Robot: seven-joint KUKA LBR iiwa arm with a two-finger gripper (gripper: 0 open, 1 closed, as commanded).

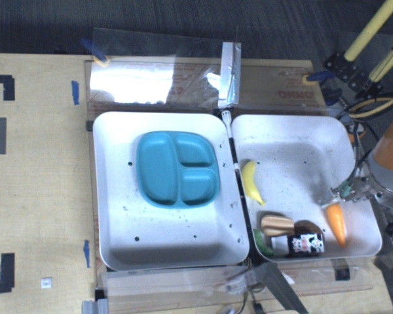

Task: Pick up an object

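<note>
I see two white bins side by side on the counter (39,175). The left bin (111,227) holds a blue divided plate (178,169), lying flat a bit toward the far side.

The right bin (295,136) has all the loose things. A banana (251,182) lies near its left wall, about midway from far to near. Along the near wall sit a tan bread roll (277,224), something green (262,243) at the left corner, and a dark bottle (301,241) with a white label, lying on its side. These three crowd together, touching or nearly so. A carrot (337,223) lies to the right of them, near the right wall, its narrow end pointing nearer.

The arm (386,159) comes in at the right edge, with the tool (344,190) just beyond the carrot's far end, over the bin's right side. From here I cannot tell its state. Nothing is visibly in it; the carrot rests on the bin floor.
</note>
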